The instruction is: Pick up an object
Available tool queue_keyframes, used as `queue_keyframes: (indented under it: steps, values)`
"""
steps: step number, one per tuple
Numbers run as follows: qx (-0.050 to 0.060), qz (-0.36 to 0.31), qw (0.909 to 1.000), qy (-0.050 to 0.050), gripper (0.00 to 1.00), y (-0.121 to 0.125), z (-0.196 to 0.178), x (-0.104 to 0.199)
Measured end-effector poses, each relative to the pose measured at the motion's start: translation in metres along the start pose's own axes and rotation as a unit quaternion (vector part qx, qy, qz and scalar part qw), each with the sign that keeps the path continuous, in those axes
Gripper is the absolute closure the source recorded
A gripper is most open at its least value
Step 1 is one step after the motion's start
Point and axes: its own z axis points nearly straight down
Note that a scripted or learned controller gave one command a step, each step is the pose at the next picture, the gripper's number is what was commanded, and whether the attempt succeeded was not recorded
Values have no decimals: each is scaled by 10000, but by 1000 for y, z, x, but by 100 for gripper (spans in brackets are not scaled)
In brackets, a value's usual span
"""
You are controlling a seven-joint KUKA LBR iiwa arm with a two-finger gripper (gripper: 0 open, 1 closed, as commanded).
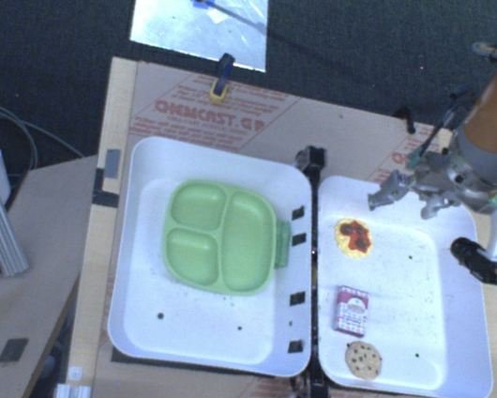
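Cookie [362, 359], box [352, 311], pizza [354, 238] lie below pincer [408, 200].

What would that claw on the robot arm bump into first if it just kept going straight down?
Probably the bare white floor at the far end of the right bin. The gripper hangs above it, slightly beyond the pizza-like toy, though depth is hard to judge.

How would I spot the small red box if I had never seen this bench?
Look at the right-hand white bin, the one under the grey and orange arm. Three small things lie in a column down its left side: a yellow disc with red topping at the top, a round cookie at the bottom. The small red box sits between them, the only rectangular one.
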Motion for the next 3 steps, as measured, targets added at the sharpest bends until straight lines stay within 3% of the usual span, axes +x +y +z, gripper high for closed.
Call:
queue_keyframes:
  steps: [1,2,3]
  values:
    - [25,16,10000,2,0,-15,61,-8]
    - [8,-11,10000,-4,0,23,155,-11]
    - [-24,-10,10000,0,100,24,138,-11]
